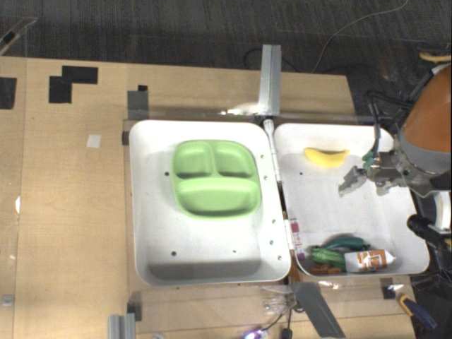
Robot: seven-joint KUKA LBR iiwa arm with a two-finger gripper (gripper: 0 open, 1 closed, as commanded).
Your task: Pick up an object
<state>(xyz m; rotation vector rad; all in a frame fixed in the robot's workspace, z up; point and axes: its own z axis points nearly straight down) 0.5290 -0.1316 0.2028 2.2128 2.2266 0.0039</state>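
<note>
My gripper (pixel 366 183) hangs over the right bin (pixel 318 210), in its upper right part. Its fingers are spread open and nothing is between them. A yellow banana (pixel 325 157) lies near the bin's far wall, just left of and beyond the gripper. Along the bin's near wall lie a green object (pixel 342 244), a darker item (pixel 326 256) and a white and orange tube (pixel 369 260). These near objects are well below the gripper.
The left bin (pixel 152 210) holds a green divided plate (pixel 215 177). A metal post (pixel 270 83) stands behind the wall between the bins. The arm's orange band (pixel 431 119) fills the right edge above the gripper.
</note>
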